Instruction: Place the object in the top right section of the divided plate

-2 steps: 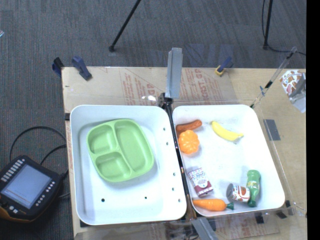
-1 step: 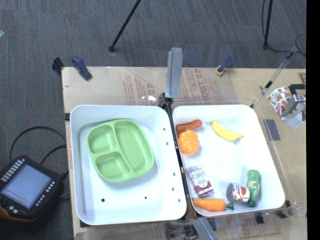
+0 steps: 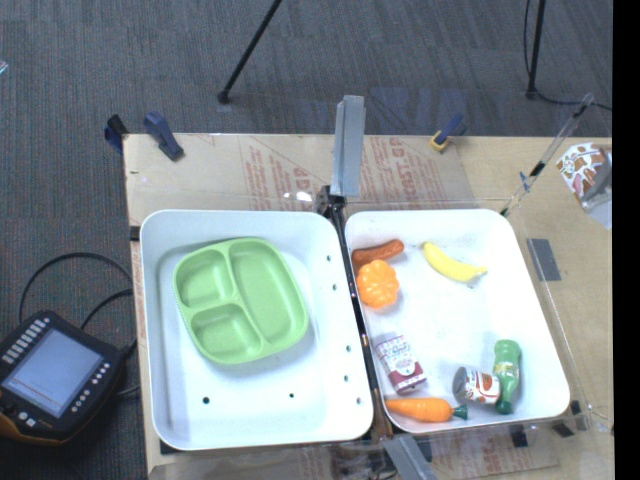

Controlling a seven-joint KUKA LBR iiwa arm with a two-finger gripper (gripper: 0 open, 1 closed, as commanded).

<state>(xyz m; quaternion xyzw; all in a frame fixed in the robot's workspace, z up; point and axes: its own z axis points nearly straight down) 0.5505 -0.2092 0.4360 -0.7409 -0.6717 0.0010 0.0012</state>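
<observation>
On the bench, the left bin (image 3: pixel 160 368) holds a green divided plate (image 3: pixel 240 300), all three sections bare. Beside it, the right bin (image 3: pixel 520 298) carries a sausage (image 3: pixel 378 253), a banana (image 3: pixel 451 263), an orange pumpkin (image 3: pixel 378 284), a small carton (image 3: pixel 401 362), a carrot (image 3: pixel 424 408), a can (image 3: pixel 477 385) and a green bottle (image 3: pixel 507 374) (can and bottle touching). Which of these is the task's object cannot be told.
</observation>
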